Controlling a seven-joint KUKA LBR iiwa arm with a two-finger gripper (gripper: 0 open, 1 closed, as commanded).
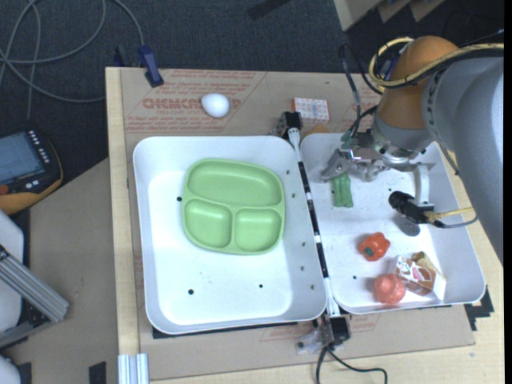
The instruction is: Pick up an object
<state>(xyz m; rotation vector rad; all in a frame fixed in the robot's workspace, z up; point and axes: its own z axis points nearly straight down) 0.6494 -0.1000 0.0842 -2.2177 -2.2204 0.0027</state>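
Note:
The right bin (456, 254) holds a green bar-shaped object (342, 192) near its far left. Toward the bin's front lie a red pepper-like toy (373, 246), a pinkish-red ball (389, 288) and a small printed packet (420, 274). My gripper (352, 166) hangs low over the far left part of this bin, directly above the top end of the green bar and close to it. Whether it touches the bar is hidden by the wrist.
A green divided plate (234, 205) lies in the left bin (160, 278). Behind the bins, on the bench, sit a white egg-shaped object (214, 104), a blue clip (150, 65) and a small patterned card (310, 109). The arm covers the right bin's far right corner.

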